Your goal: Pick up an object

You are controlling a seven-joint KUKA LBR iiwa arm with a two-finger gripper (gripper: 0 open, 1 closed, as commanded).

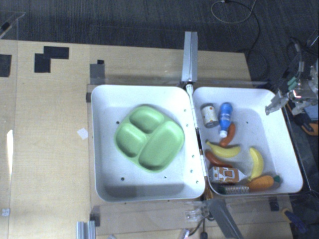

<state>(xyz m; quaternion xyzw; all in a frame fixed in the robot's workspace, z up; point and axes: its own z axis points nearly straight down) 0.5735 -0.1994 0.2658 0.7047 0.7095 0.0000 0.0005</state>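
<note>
Two shallow white bins are set side by side on the bench. The left bin carries a green divided plate with three compartments, placed near its middle and turned at a slant.

The right bin is filled with small objects. A small can is seen toward 11 o'clock of the bin's floor, and a blue bottle with a white cap is laid just beside it at its 3 o'clock. A reddish-brown sausage is found just below the bottle's cap. A yellow banana is stretched across at about 8 o'clock, with a second reddish sausage lying partly under it. A small printed carton is placed at 7 o'clock, and a dark flat object is wedged against the near wall below it; what it is cannot be told. A second banana is curved at 5 o'clock, and an orange carrot is laid just below it.

The gripper is held at 2 o'clock of the right bin, over its far right rim. How far it is open cannot be told, and nothing is seen in it.
</note>
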